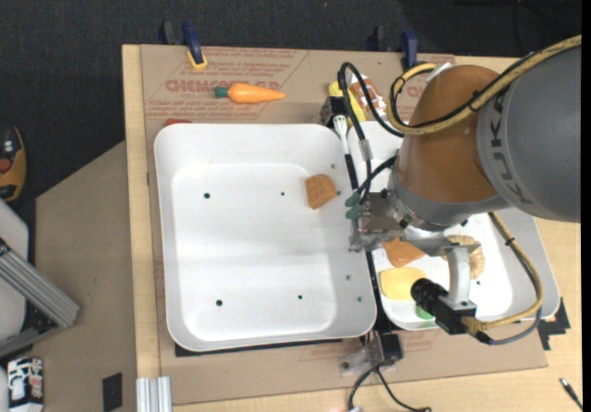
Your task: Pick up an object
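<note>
Grey-and-orange arm [480, 147] low above right bin [517, 285], jaws' state hidden; brown piece [320, 190] apart in left bin [185, 216].

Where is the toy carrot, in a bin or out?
Out. The toy carrot lies on the cardboard bench surface behind the left bin, beyond its far rim.

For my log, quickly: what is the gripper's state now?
Gripper: cannot be told; it is over the right bin.
</note>
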You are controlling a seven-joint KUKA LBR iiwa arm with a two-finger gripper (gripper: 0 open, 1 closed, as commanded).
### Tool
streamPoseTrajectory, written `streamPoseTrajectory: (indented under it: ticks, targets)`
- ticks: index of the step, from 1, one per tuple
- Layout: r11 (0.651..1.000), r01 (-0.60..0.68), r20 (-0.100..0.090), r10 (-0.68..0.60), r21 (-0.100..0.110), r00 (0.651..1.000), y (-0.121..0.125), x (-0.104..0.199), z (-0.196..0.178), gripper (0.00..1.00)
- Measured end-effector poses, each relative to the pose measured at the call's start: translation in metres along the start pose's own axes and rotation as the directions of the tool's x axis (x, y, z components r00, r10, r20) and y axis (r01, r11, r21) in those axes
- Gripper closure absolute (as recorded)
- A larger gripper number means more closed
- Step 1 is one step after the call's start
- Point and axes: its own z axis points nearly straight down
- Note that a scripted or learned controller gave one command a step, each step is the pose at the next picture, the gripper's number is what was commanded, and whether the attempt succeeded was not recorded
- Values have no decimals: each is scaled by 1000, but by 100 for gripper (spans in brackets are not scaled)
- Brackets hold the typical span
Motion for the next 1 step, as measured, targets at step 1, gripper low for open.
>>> streamPoseTrajectory:
  ticks: [1]
  targets:
    - [1000, -8, 3, 8, -9, 1000, 1, -78, -7, 100]
